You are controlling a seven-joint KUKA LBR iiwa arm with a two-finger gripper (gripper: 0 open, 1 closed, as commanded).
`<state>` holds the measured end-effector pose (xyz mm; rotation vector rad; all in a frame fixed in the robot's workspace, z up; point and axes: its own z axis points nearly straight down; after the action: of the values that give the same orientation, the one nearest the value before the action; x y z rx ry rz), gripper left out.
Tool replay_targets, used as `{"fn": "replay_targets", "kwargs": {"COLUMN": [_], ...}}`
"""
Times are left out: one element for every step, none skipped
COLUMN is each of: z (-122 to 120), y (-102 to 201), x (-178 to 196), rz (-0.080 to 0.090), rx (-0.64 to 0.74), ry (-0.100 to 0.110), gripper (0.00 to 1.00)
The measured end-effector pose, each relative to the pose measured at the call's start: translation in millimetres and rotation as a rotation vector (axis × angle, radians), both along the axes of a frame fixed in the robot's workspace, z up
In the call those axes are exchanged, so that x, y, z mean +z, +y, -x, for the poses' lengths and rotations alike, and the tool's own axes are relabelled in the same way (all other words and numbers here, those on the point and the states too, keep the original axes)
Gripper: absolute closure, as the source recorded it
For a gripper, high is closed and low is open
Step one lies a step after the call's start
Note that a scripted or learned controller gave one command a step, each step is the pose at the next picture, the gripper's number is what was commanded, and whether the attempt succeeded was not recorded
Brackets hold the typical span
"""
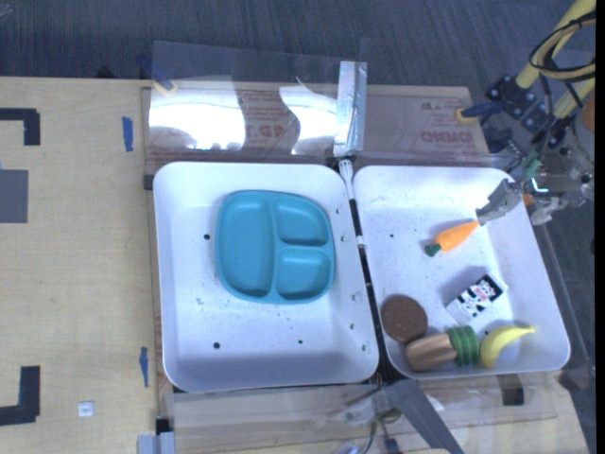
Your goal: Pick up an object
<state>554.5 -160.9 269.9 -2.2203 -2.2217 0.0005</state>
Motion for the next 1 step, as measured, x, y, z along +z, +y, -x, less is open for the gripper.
{"fn": "replay_targets", "kwargs": {"z": [-28.3], "y": [35.6], "x": [-138.4], "rz": [-0.002], "rx": [-0.176], "ry": [0.012], "gripper": [0.00]}}
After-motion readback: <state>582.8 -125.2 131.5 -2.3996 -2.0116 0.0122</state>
